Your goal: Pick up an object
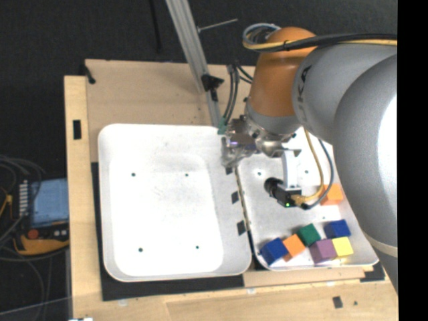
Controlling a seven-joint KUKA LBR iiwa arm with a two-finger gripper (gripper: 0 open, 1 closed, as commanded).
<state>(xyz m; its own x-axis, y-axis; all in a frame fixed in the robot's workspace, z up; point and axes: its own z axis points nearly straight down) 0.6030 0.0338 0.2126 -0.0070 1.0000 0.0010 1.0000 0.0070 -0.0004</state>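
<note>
Near edge of the right bin: a cluster of small cubes, my candidates for the pick. The blue cube is leftmost, touching the orange cube. The green cube sits just behind the orange one. The purple cube and yellow cube lie side by side, with a second blue cube just behind the yellow.

Mid-field: my gripper hangs over the far left corner of the right bin, close to the rims where the two bins meet and well apart from the cubes. From this angle I cannot tell whether it is wide or narrow.

The left bin lies alongside, with four dark dots on its white floor.

Farther back: my orange wrist band above the gripper, the pale bench top, and a slanted aluminium rail rising beyond the bins.
</note>
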